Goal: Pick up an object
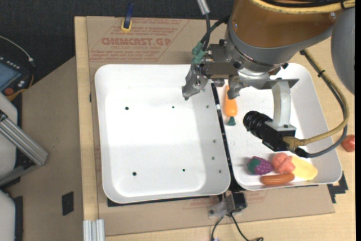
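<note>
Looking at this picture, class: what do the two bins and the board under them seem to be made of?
The bins look like moulded plastic: smooth white, faintly glossy, with rounded corners and raised rims. The board looks like corrugated cardboard: matt brown, printed with red lettering. Neither can be confirmed by sight alone.

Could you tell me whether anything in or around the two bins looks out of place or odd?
One thing stands out: a small orange-red object lies outside the right bin, beyond its right rim on the bench, while the other toy foods, grapes, sausage and carrot, sit inside that bin.
</note>
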You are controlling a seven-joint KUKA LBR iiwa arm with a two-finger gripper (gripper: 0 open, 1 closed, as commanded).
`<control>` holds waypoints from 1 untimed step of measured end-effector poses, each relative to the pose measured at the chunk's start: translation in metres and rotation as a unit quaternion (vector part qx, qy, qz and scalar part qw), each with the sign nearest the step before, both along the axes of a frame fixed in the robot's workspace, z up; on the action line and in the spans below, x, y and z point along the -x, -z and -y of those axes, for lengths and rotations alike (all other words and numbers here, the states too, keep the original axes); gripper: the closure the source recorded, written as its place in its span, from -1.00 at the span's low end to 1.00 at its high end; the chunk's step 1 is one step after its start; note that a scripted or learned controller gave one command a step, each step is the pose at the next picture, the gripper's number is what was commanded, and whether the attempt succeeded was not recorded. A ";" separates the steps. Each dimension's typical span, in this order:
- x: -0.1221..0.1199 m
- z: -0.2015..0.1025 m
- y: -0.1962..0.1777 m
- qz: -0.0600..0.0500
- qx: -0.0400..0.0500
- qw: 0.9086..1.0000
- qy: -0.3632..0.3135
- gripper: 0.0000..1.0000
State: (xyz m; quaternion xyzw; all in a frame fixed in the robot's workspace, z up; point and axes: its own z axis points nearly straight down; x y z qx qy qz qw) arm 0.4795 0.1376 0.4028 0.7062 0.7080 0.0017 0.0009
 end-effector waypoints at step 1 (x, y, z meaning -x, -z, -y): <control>0.000 0.000 -0.009 0.000 0.000 1.000 0.001 1.00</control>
